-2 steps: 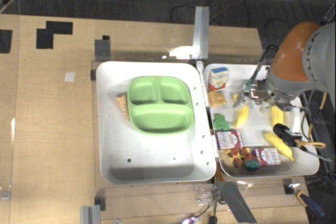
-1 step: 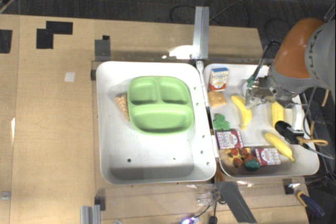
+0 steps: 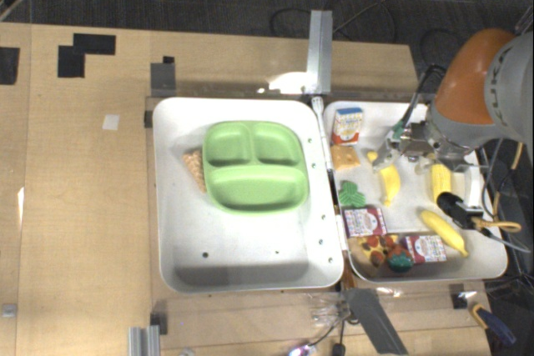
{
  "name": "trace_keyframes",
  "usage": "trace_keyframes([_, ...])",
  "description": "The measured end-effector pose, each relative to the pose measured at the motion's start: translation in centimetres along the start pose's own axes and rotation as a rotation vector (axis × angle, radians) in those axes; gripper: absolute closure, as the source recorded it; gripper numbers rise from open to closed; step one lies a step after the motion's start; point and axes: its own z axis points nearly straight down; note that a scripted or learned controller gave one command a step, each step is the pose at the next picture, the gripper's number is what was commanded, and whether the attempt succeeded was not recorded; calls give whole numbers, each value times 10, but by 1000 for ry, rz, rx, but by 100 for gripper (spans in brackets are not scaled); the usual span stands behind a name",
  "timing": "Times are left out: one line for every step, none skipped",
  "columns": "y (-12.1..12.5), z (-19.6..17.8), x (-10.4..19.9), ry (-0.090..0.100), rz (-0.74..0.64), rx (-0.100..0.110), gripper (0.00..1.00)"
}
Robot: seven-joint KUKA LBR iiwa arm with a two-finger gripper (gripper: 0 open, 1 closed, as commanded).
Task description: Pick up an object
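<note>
My gripper (image 3: 405,142) hangs over the upper middle of the right bin (image 3: 492,263), reaching in from the right. Just below it lies a small yellow banana (image 3: 389,183). A tan cracker (image 3: 344,157) and a small white carton (image 3: 348,125) sit to its left. Another yellow piece (image 3: 440,179) lies under the wrist, and a longer banana (image 3: 445,231) lies lower right. A green leafy toy (image 3: 351,195), a maroon carton (image 3: 364,222), a second carton (image 3: 425,248) and a mixed fruit cluster (image 3: 384,249) fill the bin's lower part. Nothing shows between the gripper's tips.
The left bin (image 3: 242,263) holds a green divided plate (image 3: 254,165) with a tan grainy piece (image 3: 193,168) poking out at its left edge. A metal post (image 3: 320,46) stands behind the wall between the bins.
</note>
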Motion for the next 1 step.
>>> trace_keyframes([12,-60,79,0,111,5,0])
